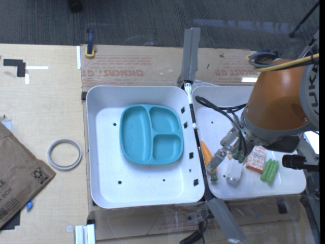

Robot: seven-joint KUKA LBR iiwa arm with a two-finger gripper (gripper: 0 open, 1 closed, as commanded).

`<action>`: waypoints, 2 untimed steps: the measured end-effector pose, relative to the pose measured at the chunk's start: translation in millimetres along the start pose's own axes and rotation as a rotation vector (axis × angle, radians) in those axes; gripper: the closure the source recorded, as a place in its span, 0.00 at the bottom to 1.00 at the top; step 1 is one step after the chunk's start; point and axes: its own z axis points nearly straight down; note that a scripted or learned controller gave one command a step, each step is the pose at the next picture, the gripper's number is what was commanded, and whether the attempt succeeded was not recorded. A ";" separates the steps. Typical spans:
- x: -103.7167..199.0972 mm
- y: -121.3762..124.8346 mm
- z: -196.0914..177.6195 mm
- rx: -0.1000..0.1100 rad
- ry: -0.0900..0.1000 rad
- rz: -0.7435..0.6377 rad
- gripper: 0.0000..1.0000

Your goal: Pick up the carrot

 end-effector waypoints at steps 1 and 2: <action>-21.8 -3.1 10.2 0.001 0.000 0.197 0.00; -12.9 -11.1 10.0 0.001 0.001 0.278 0.00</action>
